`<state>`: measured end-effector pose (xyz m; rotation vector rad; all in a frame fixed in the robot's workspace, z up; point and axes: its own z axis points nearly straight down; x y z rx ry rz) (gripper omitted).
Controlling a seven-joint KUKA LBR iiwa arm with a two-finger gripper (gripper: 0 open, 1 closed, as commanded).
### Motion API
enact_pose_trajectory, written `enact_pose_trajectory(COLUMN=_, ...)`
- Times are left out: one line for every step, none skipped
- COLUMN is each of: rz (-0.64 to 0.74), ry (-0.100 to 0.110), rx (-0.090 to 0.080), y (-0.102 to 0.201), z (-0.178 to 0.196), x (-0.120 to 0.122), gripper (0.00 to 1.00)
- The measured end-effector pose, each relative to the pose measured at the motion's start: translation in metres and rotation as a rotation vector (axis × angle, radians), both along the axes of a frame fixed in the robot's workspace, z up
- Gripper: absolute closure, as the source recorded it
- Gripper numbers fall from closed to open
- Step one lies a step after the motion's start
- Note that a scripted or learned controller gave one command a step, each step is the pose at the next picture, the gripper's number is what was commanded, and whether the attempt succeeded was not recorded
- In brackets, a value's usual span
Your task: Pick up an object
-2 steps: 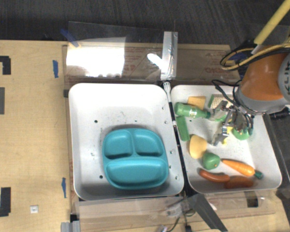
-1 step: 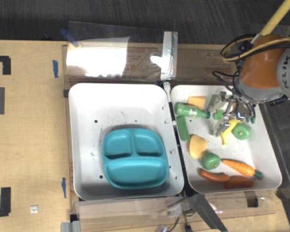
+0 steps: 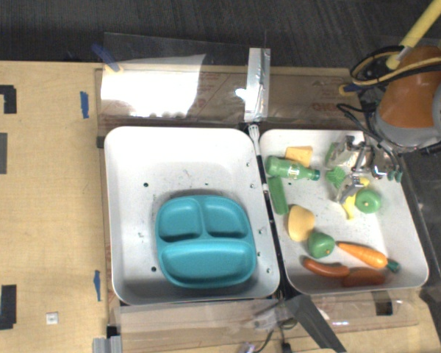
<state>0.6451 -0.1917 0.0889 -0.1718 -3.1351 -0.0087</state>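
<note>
The right bin (image 3: 410, 219) holds several toy foods. My gripper (image 3: 350, 185) hangs over its far right part, under the orange band of the arm (image 3: 406, 101). A small green piece (image 3: 336, 175) lies just left of the gripper. Just to its right sits a green round fruit (image 3: 368, 201), and a small yellow piece (image 3: 348, 211) lies below it. None of them is visibly lifted. Farther left lie a green bottle (image 3: 290, 170), a yellow-orange wedge (image 3: 300, 154) and a green stick (image 3: 278, 195).
Near the right bin's front lie a yellow fruit (image 3: 300, 222), a green ball (image 3: 321, 245), a carrot (image 3: 362, 254) and a red-brown sausage (image 3: 339, 270). The left bin (image 3: 132, 160) holds a teal divided plate (image 3: 204, 240). Cables (image 3: 367, 65) loop behind the arm.
</note>
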Motion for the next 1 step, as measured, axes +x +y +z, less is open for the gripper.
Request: enact_pose_trajectory(rz=0.001, ry=-0.021, rx=-0.007, y=0.0001, z=0.0143, x=0.0049, gripper=1.0)
